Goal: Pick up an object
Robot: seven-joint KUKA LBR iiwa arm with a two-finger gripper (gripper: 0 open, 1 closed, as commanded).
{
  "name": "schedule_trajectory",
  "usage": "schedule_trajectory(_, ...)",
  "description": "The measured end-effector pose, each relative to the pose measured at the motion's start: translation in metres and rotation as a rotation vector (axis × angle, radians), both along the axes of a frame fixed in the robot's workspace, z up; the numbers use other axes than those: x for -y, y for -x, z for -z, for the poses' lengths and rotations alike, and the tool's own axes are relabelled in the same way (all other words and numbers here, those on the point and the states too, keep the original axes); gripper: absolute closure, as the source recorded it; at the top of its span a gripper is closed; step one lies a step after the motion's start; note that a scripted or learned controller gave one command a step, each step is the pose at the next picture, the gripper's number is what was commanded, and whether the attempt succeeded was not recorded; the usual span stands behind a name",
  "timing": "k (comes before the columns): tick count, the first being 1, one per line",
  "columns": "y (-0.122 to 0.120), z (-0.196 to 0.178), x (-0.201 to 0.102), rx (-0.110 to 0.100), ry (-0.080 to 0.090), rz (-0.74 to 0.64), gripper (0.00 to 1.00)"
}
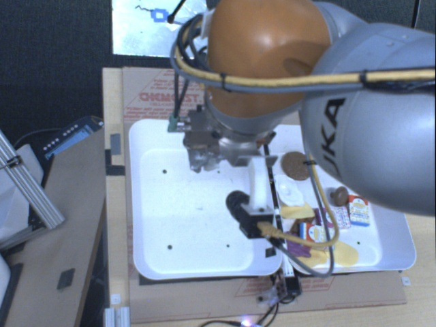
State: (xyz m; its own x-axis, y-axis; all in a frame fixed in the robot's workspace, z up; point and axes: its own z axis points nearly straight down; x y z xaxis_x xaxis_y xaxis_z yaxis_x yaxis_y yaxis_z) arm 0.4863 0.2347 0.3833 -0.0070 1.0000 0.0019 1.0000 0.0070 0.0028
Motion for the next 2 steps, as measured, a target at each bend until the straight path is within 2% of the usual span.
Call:
schedule_trajectory(1, -0.089, -0.093, 0.001, 0.013, -0.002, 0.007, 1.00)
schedule_trajectory(2, -0.087, -0.146, 0.000, 0.005, -0.001, 0.001, 1.00)
